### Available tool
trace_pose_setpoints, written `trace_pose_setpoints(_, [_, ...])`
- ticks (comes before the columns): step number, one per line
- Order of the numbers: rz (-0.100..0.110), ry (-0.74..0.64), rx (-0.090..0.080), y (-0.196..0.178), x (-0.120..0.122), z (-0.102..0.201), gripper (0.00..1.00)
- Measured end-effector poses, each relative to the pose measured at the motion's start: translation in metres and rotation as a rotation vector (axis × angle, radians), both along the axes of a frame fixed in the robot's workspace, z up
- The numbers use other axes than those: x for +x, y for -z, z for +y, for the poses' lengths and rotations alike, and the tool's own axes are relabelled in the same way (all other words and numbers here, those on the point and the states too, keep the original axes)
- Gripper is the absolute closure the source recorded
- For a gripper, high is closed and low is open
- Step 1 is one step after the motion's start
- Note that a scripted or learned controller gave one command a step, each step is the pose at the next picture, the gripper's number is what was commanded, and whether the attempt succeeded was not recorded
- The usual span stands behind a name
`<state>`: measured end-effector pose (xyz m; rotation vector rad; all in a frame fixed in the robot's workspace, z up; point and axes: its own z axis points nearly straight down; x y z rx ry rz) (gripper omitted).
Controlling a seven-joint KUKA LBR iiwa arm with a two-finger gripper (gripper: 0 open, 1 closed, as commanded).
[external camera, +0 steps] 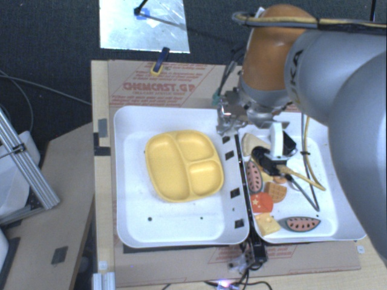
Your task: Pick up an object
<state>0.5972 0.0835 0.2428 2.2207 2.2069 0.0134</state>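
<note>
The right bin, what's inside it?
The right bin holds toy food: two watermelon slices, a waffle, a tomato slice, a cheese wedge, and dark tongs. The arm covers the bin's far end.

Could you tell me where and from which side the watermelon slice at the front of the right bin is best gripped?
I would come straight down on the watermelon slice and pinch across its narrow width, near the middle. It lies flat and long, pointing left to right, apart from the other toys, with bare floor of the right bin on both long sides for the fingers.
</note>
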Motion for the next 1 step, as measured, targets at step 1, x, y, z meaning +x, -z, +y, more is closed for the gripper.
trace_pose_setpoints(1, [0.018,-0.012,0.002,0.055,-0.0282,0.0274,1.0])
